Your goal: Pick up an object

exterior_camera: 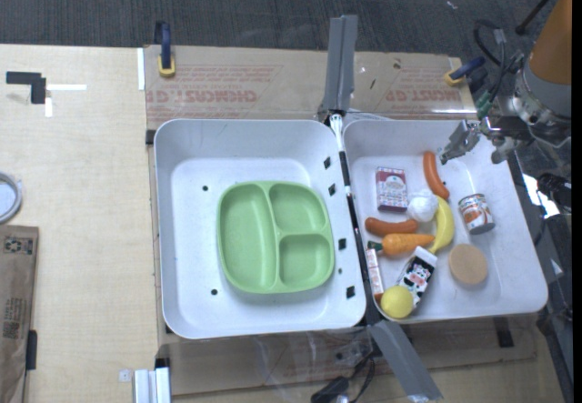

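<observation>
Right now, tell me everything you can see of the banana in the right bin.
The banana is yellow, curved and looks like a plastic toy. It lies flat on the floor of the right bin, bowing toward the bin's right side. Its upper end sits beside a white ball; its lower end nears the carrot and milk carton. Contact is unclear.

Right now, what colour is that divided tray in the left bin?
Light green tray, seen clearly in the overhead camera view.

A green divided plate (275, 236) is seen inside the left bin (173, 210). A blue-and-yellow clamp (164, 48) is fixed on the bench (73, 174) at the plate's eleven o'clock.
</observation>
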`<state>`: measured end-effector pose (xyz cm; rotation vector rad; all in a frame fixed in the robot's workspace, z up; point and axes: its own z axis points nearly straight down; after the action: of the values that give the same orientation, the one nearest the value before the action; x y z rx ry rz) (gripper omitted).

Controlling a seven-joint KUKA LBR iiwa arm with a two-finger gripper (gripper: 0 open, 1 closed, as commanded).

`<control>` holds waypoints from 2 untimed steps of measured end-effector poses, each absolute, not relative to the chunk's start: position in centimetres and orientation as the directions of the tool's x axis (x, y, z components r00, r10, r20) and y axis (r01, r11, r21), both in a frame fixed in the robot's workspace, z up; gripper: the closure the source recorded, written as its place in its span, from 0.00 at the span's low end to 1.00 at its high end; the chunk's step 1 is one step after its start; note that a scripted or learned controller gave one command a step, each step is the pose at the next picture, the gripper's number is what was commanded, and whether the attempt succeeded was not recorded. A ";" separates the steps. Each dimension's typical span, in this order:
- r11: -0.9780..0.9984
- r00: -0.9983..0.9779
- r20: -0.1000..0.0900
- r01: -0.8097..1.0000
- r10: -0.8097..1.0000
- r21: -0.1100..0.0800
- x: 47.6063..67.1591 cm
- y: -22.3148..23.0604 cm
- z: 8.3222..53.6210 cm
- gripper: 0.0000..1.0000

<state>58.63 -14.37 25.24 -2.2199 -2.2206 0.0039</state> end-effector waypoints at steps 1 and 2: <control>0.223 -0.223 0.000 0.975 0.975 -0.002 59.4 -16.4 20.0 0.00; 0.223 -0.223 0.000 0.975 0.975 -0.002 59.4 -16.4 20.0 0.00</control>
<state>59.42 -16.38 20.00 -1.9571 -2.4559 0.0020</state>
